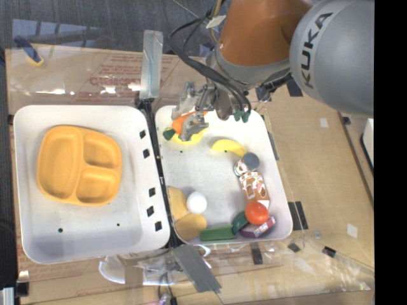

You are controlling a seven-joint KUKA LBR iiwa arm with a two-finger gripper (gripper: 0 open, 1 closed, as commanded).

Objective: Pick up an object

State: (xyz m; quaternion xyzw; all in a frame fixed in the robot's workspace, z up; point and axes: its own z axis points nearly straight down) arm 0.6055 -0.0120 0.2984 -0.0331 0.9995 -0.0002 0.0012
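Progress is judged to be early: nothing is seen lifted yet. The tool point(194, 110) is lowered into the far corner of the right bin point(219, 170), directly over a toy carrot point(180, 123) that lies on a small yellow piece point(191, 136). The carrot is orange with a green leafy end and appears to touch the bin floor. The metal parts of the tool are seen close about the carrot, but whether they are spread or pressed together cannot be told. A firm pinch and a lift are taken to remain. A banana point(227, 147) lies nearby, and an orange divided plate point(79, 164) sits in the left bin point(38, 234).
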